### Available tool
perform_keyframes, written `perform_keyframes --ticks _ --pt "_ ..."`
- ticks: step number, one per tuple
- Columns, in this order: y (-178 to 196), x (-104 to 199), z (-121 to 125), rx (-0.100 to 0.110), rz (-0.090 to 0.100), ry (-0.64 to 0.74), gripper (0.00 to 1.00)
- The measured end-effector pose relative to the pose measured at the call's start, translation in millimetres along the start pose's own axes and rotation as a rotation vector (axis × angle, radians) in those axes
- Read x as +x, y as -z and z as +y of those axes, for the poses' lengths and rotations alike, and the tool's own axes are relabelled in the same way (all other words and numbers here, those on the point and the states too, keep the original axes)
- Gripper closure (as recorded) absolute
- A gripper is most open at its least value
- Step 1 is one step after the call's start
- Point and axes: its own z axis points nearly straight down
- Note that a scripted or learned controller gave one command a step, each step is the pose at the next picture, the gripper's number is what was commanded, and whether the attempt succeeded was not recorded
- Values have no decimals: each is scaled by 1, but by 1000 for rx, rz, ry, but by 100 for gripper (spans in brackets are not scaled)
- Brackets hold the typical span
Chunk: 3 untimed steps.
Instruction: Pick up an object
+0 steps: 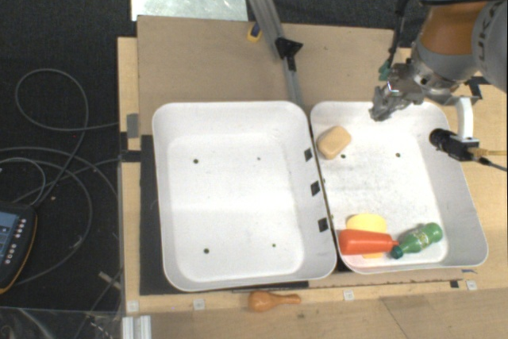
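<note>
The right bin (444, 194) holds a tan bread-like block (333, 141) near its upper left corner. Along its front edge lie a yellow piece (368, 224), an orange carrot-shaped piece (363, 242) and a small green bottle (417, 239), close together. My gripper (383, 108) hangs over the bin's far rim, to the right of the tan block and well above the front cluster. Nothing shows between its fingers.
The left bin (238, 250) sits beside the right one, joined by black clips. A tan pear-shaped object (272, 299) lies on the bench in front of the bins. A grey tripod pole (266, 8) slants across the back. Cables lie on the floor at left.
</note>
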Motion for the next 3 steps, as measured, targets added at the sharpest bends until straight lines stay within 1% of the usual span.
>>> perform_keyframes --ticks 1,2,3 --pt "-8 48 -15 1 1 0 100" --pt "-14 95 -37 1 1 1 100" --pt "-1 153 -57 -1 2 2 100"
